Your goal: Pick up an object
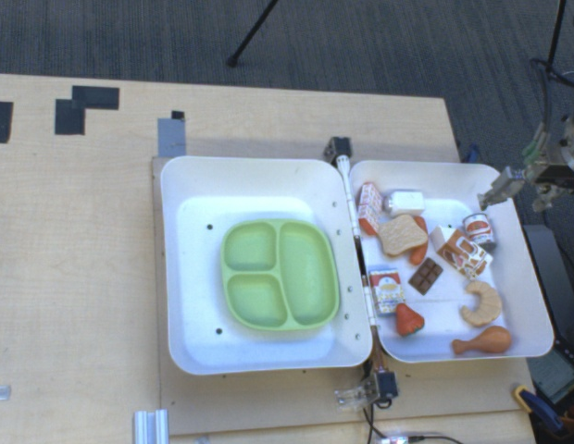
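Clearly nothing is in hand yet: the gripper (503,190) hangs at the far right corner of the right bin (537,303), above its rim, and nothing shows beneath or within it. Whether it is parted or closed I cannot tell; it is too small and blurred against the bin wall.

Nearest to it lies a small can (479,228), with a red-and-white box (463,252) just beside that. Further into the bin are a slice of toast (402,236), a white block (405,201) above it, and a red packet (368,207) against the wall on the bin's left side. A brown chocolate square (426,276) sits near the middle, a croissant (481,303) and a drumstick (482,343) toward the near edge, and a small carton (386,290) with a strawberry (408,319) just below it.

The left bin (190,248) carries a green divided tray (280,276).

As I judge it, the task is barely begun. Everything lies loose in the bin, untouched. Left to do: choose a piece, come over it, descend, close, and lift. The can looks the handiest choice.
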### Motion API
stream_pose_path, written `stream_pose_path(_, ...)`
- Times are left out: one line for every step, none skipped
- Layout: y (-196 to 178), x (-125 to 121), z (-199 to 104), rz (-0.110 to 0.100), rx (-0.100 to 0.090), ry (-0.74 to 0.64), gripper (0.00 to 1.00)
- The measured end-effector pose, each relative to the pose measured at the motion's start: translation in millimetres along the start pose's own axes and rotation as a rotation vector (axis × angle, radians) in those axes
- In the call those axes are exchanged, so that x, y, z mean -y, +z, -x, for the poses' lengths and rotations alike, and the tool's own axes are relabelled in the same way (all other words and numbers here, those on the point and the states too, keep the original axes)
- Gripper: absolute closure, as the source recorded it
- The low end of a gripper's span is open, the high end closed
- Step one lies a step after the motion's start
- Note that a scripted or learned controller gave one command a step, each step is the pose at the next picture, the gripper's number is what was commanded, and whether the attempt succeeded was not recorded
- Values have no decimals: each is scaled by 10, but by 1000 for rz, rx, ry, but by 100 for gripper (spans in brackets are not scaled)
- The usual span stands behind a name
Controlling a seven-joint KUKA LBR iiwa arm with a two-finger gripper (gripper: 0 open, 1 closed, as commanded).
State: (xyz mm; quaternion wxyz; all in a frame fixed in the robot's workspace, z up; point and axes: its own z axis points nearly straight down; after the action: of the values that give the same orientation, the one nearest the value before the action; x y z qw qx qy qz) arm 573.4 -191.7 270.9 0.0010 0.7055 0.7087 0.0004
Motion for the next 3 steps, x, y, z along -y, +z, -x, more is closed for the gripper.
stream_pose_path(1468, 221, -146, 6, 1, 2, 0)
stream_pose_path(1687, 128, -449, 1, 0, 2, 0)
stream_pose_path(1854, -288, -546, 2, 0, -1, 0)
